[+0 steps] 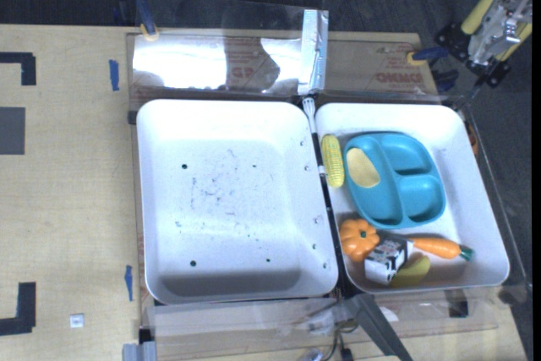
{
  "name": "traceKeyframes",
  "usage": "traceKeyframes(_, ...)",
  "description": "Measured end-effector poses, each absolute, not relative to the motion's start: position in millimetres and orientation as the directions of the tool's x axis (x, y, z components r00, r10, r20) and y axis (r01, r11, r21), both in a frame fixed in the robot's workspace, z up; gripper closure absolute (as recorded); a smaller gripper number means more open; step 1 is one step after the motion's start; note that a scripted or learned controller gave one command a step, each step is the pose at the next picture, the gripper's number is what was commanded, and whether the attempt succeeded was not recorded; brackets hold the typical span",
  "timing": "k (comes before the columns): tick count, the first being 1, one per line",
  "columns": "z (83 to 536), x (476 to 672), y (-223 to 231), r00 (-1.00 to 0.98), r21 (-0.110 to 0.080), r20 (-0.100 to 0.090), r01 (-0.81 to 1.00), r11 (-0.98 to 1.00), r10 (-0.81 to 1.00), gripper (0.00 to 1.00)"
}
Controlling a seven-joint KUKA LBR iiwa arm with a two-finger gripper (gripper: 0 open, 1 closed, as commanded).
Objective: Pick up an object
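Observation:
The right bin (482,207) holds a blue divided plate (406,186) with a flat yellow piece (363,168) in its left compartment. A yellow corn cob (332,161) lies along the plate's left side. In front of the plate sit an orange pumpkin-like toy (358,238), a carrot (437,248), a small black-and-white carton (385,259) and a yellow-green piece (414,268). My gripper (493,38) hangs at the top right, beyond the right bin's far corner and well away from every object.
The left bin (169,139) shows only faint pen marks and a few dark spots. A clear plastic sheet (228,55) stands behind it. A dark strut (380,334) crosses the bench's front edge below the right bin.

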State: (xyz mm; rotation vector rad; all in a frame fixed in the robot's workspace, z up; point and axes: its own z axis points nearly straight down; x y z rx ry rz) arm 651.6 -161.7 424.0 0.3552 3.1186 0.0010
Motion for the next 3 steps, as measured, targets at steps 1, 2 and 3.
traceKeyframes(1,438.1,618.2,-124.2,-1.000,0.000,-0.006,-0.001,1.000,-0.001,1.00)
traceKeyframes(2,437.2,604.5,-178.7,-0.952,-0.002,-0.005,-0.306,0.952,-0.306,1.00)
traceKeyframes(3,437.2,608.1,-154.3,-0.690,-0.002,-0.005,-0.724,0.690,-0.724,1.00)
